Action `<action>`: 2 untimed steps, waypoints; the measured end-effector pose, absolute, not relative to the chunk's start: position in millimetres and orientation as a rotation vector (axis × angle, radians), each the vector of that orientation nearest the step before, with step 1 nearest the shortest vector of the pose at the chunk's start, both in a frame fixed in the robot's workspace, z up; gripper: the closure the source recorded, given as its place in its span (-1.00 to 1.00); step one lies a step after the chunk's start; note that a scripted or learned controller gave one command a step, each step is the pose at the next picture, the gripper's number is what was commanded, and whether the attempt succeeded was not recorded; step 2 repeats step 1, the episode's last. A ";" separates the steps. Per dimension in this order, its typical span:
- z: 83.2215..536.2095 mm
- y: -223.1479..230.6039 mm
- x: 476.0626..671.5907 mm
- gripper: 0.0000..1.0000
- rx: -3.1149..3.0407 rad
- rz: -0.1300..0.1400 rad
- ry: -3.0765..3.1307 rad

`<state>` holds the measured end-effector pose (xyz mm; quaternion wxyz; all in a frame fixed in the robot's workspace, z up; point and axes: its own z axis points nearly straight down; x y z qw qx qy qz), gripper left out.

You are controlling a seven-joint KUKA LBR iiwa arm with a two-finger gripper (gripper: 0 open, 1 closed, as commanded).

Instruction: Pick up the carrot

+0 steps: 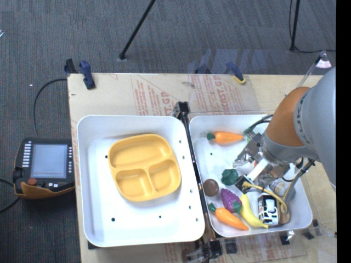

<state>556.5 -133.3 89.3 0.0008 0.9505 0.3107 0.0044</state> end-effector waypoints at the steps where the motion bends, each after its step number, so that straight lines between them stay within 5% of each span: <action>1: 122.2 -124.7 630.4 -1.00 3.040 -0.002 0.810; 2: 122.2 -124.7 630.4 -1.00 3.040 -0.002 0.810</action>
